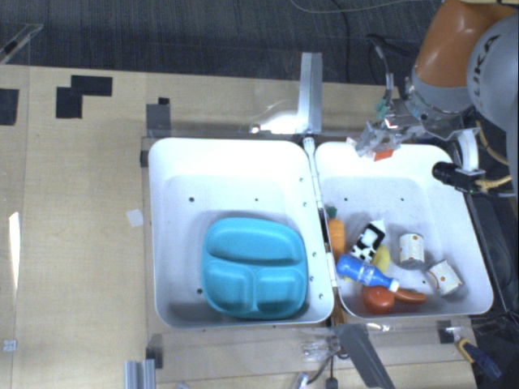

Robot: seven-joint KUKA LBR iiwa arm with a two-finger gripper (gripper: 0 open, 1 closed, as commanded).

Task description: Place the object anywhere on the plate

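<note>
The blue three-compartment plastic plate [255, 267] is sitting bare in the left white bin [174, 168] — nothing placed yet. The toys [381, 262] are lying in the right bin [474, 241]; the gripper [379, 140] is hovering over its far rim — grip state unclear.

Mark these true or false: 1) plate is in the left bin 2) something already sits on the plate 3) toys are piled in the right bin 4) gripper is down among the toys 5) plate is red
1) True: the blue plate lies in the left bin.
2) False: its compartments are bare.
3) True: the carrot, bottle and cans lie at the near end of the right bin.
4) False: the gripper is at that bin's far rim, apart from them.
5) False: it is blue.
</note>
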